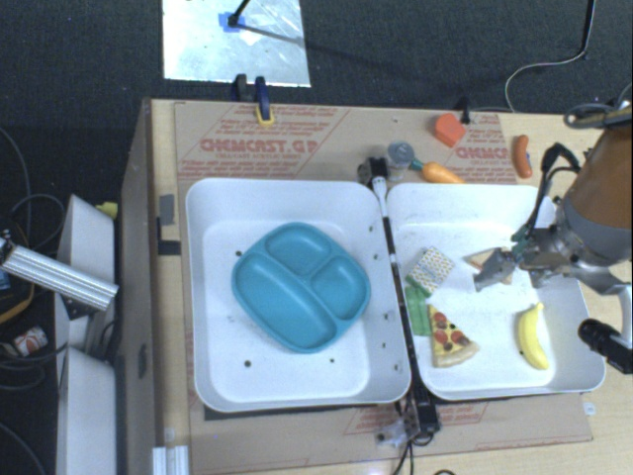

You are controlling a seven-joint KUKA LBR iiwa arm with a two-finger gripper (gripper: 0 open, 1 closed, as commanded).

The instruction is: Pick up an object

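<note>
The right white bin [465, 211] holds a pizza slice [450, 339], a yellow banana [532, 336], a pale checkered piece [431, 265], a green flat piece [417, 316] and a tan wedge [481, 258]. My gripper [495, 270] reaches in from the right and hovers low over the middle of this bin, its tip right beside or partly over the tan wedge. It is above and left of the banana. I see nothing clearly held. The left white bin [223, 216] holds a blue divided plate [300, 285].
Behind the bins, on the cardboard, lie an orange block [449, 129], a carrot [440, 173], a sausage [521, 156] and a small grey round part [401, 154]. A black divider [393, 265] runs between the bins. A cable [544, 181] loops near the arm's wrist.
</note>
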